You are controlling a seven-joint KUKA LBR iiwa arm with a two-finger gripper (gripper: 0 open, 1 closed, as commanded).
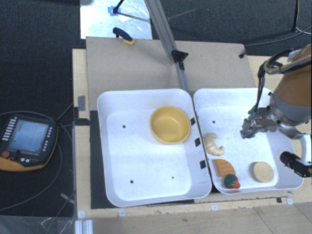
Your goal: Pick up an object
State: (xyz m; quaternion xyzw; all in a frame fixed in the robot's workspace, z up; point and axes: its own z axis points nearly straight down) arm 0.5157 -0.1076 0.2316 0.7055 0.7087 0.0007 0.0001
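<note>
No text, label, brand or number was readable anywhere. The screen of the teach pendant (27, 143) left of the bench glowed pale, its contents too small and blurred to read.

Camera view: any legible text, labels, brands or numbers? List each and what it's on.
No text reads in this view.
Teach pendant on the floor left of the bench: its screen is lit, but the contents are too small and blurred to read.
Yellow bowl, croissant, round biscuit, both white bins and the gripper: no visible markings.
</note>
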